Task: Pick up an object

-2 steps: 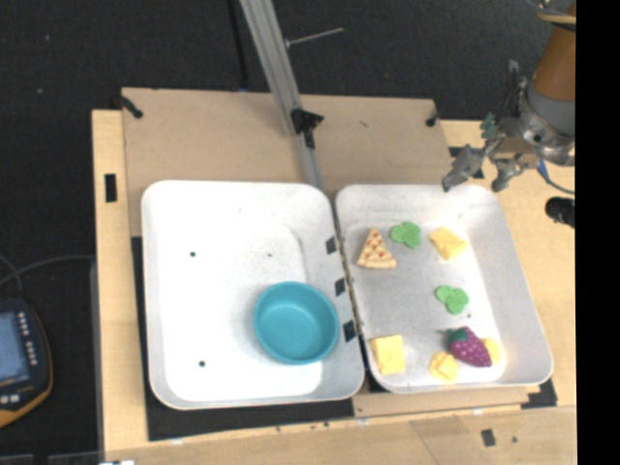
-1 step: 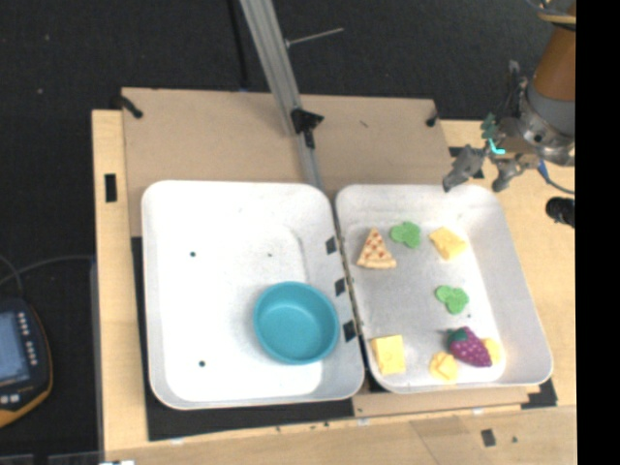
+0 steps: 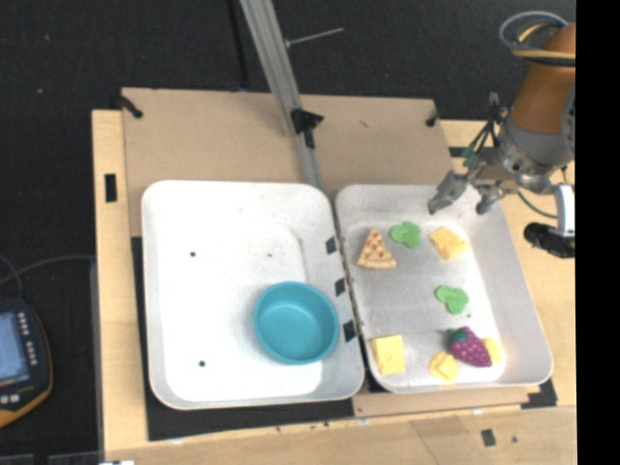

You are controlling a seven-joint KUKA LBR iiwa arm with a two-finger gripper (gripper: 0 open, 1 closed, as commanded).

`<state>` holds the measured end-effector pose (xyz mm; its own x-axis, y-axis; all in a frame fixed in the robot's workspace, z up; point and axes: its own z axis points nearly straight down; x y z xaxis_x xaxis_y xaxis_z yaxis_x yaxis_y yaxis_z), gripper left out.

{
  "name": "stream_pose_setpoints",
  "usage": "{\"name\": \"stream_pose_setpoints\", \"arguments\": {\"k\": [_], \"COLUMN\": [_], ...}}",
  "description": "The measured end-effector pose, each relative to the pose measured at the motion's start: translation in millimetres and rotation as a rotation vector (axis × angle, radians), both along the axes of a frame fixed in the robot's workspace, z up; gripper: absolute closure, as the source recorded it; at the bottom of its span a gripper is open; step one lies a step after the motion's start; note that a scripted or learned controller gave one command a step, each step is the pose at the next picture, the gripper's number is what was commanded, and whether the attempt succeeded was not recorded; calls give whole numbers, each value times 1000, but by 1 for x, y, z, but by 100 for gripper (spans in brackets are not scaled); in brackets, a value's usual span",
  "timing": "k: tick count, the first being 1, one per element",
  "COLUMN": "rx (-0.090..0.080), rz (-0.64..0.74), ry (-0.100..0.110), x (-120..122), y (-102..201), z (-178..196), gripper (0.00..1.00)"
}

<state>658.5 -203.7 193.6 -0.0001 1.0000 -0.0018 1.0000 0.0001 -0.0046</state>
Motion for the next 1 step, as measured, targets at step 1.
{"name": "stream_pose_setpoints", "arguments": {"k": [1], "rx": [0], "rz": [2], "ry": [0], "x": [2], "y": [0], "z": [-63], "gripper": [0]}}
